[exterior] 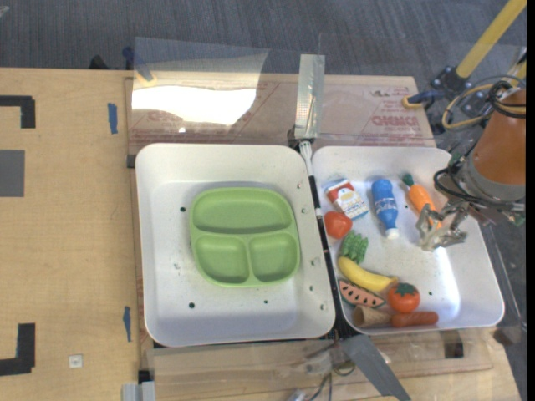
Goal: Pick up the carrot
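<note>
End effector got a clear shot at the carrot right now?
Probably yes. The carrot lies alone by the right bin's far right side, apart from the blue bottle, and the end effector sits just beside it.

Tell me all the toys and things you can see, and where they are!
Bins: two, white, side by side; left bin, right bin.
Tray: one, green, three sections, in the left bin.
Carrot: one, orange, right bin, far side.
Bottle: one, blue, beside the carrot.
Carton: one, red and white, right bin.
Tomato: one, red, near the divider.
Banana: one, yellow, right bin, near side.
Arm: one, orange band.
Hand: one, metal, just right of the carrot.
</note>
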Available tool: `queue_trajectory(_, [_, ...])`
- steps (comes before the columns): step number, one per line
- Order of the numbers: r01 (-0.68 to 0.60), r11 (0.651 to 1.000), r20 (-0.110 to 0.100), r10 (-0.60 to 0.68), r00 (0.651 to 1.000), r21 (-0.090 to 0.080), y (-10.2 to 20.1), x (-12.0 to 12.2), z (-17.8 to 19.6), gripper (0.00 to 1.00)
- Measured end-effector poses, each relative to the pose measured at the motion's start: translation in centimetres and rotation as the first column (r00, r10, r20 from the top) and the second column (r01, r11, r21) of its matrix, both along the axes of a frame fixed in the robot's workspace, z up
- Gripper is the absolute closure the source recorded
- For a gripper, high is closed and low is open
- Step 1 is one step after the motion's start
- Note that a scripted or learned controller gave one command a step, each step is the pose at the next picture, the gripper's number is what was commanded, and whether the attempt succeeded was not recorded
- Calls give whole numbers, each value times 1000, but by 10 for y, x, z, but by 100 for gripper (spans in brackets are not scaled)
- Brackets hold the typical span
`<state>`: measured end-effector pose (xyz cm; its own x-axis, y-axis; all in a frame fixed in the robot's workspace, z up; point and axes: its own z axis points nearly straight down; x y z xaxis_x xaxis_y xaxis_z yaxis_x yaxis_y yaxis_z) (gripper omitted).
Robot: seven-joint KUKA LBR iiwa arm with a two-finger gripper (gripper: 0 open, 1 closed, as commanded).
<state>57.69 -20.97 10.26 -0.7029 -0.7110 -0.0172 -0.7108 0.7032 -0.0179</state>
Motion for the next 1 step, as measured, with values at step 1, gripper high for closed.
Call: queue_trajectory(1, [-331,944,-12,331,944,-6,19,-60,-12,100])
